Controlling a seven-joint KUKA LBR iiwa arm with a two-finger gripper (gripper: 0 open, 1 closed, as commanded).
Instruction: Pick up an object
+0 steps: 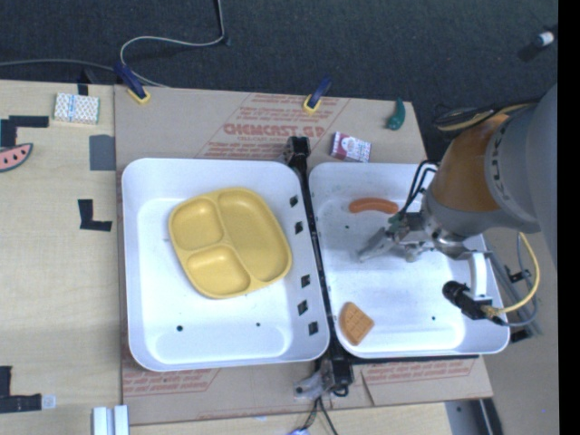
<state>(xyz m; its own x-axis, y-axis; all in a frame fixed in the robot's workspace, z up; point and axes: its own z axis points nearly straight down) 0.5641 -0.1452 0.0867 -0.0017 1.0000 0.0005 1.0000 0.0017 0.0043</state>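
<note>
The desk (54, 243) carries 2 white bins side by side on a cardboard sheet (263, 125). The left bin (145, 333) holds a yellow tray (231, 241) with 3 compartments, lying flat and slightly turned. The right bin (408, 329) holds a sausage (373, 206) near its far wall and a waffle (355, 322) near its front left corner, well apart from each other.

The arm (489, 170) reaches in from the right, its orange band above the wrist over the right bin's far right side. The pincer (370, 247) sits low in the middle of the right bin, pointing left, just in front of the sausage and apart from it. Its 2 fingers (376, 241) stand a little apart at the tips, with nothing between them. The waffle lies nearer the front, well clear of the pincer.

Outside the bins, a small red and white packet (350, 147) lies on the cardboard just behind the gap between the bins. 2 yellow clamps (317, 96) grip the cardboard's far edge, and a green thing (397, 114) lies near its far right corner. A checked pad (76, 109) rests on the desk at the far left.
</note>
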